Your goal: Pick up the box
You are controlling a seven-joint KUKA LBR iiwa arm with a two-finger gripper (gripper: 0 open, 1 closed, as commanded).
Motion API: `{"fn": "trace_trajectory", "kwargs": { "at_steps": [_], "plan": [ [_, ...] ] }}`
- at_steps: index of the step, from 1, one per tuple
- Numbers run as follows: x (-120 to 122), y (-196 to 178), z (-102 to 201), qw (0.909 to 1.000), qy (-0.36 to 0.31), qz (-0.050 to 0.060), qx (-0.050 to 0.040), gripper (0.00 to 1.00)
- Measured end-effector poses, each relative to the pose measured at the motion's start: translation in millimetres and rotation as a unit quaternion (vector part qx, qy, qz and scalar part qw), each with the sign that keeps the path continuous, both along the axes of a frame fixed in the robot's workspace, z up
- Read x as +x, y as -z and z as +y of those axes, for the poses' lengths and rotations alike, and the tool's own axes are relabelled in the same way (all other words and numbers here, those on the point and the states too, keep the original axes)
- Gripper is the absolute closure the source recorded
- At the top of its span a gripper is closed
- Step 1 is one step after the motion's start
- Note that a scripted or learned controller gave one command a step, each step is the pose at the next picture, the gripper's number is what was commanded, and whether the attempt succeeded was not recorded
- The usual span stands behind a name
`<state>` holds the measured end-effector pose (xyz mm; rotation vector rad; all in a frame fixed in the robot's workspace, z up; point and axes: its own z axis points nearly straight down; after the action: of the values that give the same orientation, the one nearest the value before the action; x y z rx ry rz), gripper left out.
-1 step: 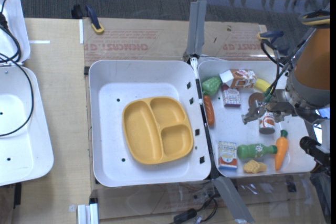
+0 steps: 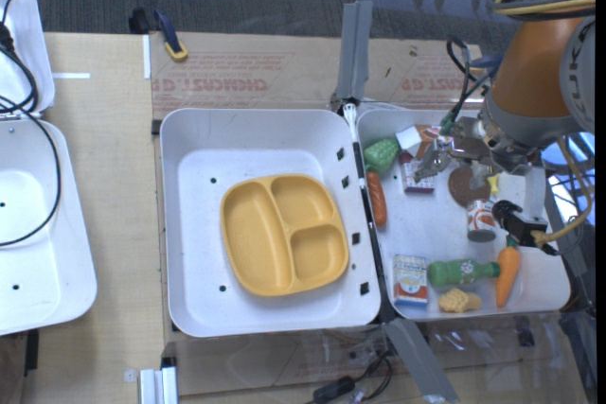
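The left bin holds a yellow tray; against the right bin's left wall lie a green pepper and a hot dog, with the box at the near edge beside a green bottle. Farther right, the gripper hangs over the far part of that bin above a small dark packet. I cannot tell how far it is open or whether it touches anything; the box lies well apart from it, with a carrot farther right.

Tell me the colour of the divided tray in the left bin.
Yellow. The divided tray shows plainly in the camera view, lying in the left bin.
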<state>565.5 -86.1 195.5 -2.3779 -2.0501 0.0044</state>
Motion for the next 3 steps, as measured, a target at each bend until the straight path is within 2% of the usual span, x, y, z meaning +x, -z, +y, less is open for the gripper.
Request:
{"fn": "trace_trajectory", "kwargs": {
  "at_steps": [1, 2, 3],
  "plan": [
    [23.7, 104.0, -24.7, 0.9974, -0.072, -0.001, 0.0002, 0.0],
    [23.7, 104.0, -24.7, 0.9974, -0.072, -0.001, 0.0001, 0.0],
    [68.5, 103.8, -37.7, 0.9979, -0.065, -0.002, -0.0002, 0.0]
  ]
}}
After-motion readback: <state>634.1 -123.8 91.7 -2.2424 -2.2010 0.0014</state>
